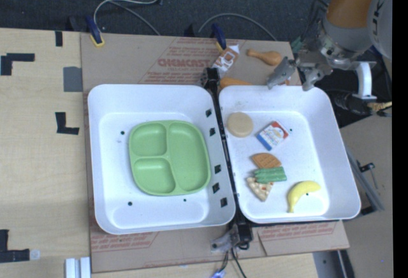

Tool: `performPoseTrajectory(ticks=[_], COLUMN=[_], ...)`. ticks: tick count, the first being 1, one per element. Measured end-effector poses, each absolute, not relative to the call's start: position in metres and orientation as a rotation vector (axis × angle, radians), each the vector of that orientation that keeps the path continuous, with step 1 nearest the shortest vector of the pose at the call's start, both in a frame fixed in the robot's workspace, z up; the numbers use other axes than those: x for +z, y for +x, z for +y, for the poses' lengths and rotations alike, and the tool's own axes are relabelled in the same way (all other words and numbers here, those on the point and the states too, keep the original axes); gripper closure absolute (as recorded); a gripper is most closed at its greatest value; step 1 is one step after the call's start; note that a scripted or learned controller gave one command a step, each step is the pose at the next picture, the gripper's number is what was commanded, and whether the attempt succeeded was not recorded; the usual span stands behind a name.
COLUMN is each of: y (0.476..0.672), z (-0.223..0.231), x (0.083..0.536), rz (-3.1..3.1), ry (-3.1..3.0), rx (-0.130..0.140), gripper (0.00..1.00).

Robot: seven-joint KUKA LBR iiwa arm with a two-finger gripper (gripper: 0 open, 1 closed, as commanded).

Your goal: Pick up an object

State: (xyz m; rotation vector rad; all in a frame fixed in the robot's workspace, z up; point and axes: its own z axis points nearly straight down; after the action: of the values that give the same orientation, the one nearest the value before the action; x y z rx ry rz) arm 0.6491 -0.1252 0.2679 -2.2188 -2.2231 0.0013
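Note:
My gripper [294, 80] hangs above the far rim of the right bin [331, 118], fingers spread open and nothing between them. In that bin lie a round tan cookie [240, 124], a small red, white and blue carton [273, 135], a brown bread-like piece [266, 160], a green piece [270, 175], a pizza slice [259, 189] and a yellow banana [301, 194]. All of them are well in front of the gripper. The left bin [105, 143] holds a green divided plate [169, 157].
Behind the bins on the cardboard lie a tan drumstick-shaped toy [264, 56], a small wrapped packet [225, 60] and an orange piece [234, 82] at the right bin's far rim. Cables run across the dark floor at the back. Black clips join the bins in the middle.

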Motion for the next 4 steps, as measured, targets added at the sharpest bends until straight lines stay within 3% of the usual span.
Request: performPoseTrajectory(ticks=[1, 2, 3, 4], y=[0.626, 0.583, 0.555, 0.539], z=[-0.100, -0.101, -0.102, -0.099], x=[0.147, 0.093, 0.091, 0.091], rz=[-2.220, -2.233, -2.239, -2.238], ry=[-2.217, -2.230, -2.234, -2.236], rx=[0.004, -0.012, -0.019, -0.018], gripper=[0.00, 0.00, 0.00, 0.00])
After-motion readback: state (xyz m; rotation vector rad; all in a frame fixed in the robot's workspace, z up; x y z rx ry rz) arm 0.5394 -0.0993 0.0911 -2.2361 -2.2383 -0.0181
